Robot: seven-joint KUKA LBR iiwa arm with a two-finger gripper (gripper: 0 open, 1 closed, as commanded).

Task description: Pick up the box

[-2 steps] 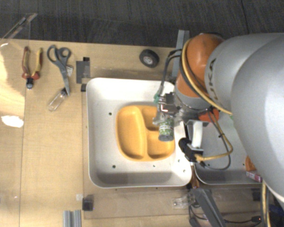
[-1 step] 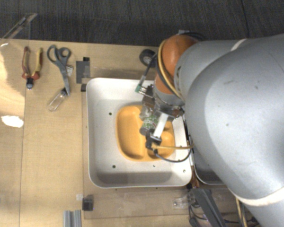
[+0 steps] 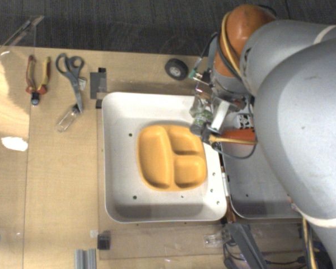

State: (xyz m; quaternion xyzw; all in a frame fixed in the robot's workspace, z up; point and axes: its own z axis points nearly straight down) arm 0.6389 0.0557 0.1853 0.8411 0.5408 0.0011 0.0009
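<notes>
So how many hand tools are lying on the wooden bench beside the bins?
2, both at the bench's far left corner: red-handled pliers nearest the edge, and grey-handled scissors just right of them. The big grey arm may hide others.

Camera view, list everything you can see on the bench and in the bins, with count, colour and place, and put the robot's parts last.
Compartment tray: one, yellow-orange, three sections, lying in the left bin.
Left bin: one, white, middle of the bench.
Right bin: one, white, beside the left bin, mostly under the arm.
Box: one, orange-red, at the near edge of the right bin, partly hidden by the tool.
Scissors: one pair, grey handles, bench top left.
Pliers: one pair, red and yellow handles, left of the scissors.
Tape roll: one, black, bench above the left bin.
Arm: one, grey with orange band, reaching from the right.
Tool: one, over the bins' shared edge.
</notes>
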